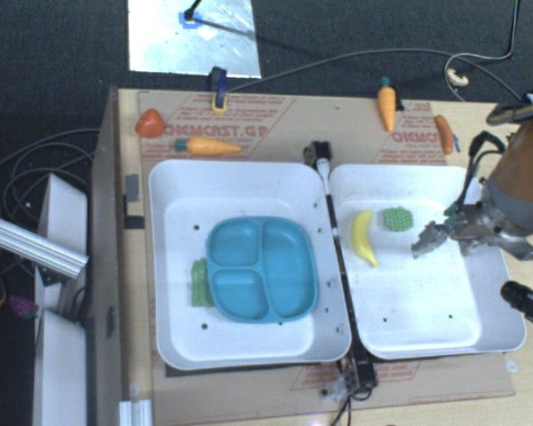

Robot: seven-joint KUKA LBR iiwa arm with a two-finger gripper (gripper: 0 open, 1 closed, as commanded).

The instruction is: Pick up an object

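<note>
Hovering over the right bin (493, 327), my jaws (424, 242) sit just right of the green toy (396, 218) and banana (364, 238); whether they are apart I cannot tell. Bare white floor spreads below them toward the near rim. A blue plate (262, 269) crowds the left bin (173, 202).

Lying in the right bin's far-left part: yellow banana (364, 238), lengthwise near to far, with green knobbly piece (396, 218) just right.
</note>
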